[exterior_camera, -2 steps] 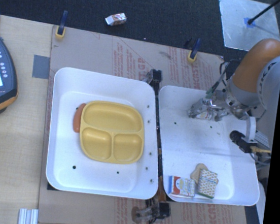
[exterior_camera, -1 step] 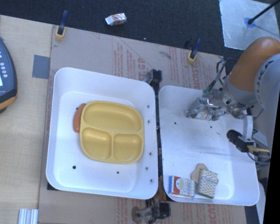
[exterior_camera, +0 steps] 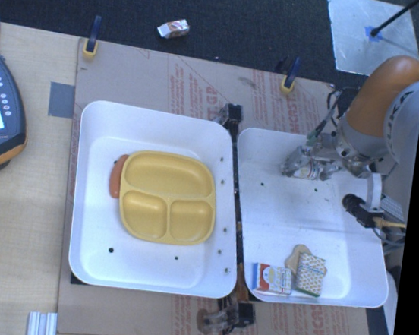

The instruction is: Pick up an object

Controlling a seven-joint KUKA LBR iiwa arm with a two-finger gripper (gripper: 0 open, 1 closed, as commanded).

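Red print runs across the cardboard (exterior_camera: 205,86) on the surface, too faint to read. The hand (exterior_camera: 307,166) hovers low in the right bin (exterior_camera: 340,218); I cannot tell its grip. Small printed packets (exterior_camera: 291,275) lie at that bin's near edge

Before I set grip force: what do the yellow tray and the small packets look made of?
Yellow tray: likely molded plastic, with a smooth matte sheen and rounded compartments. Packets: seemingly printed paper or thin card, flat with creased edges; too small to be sure.
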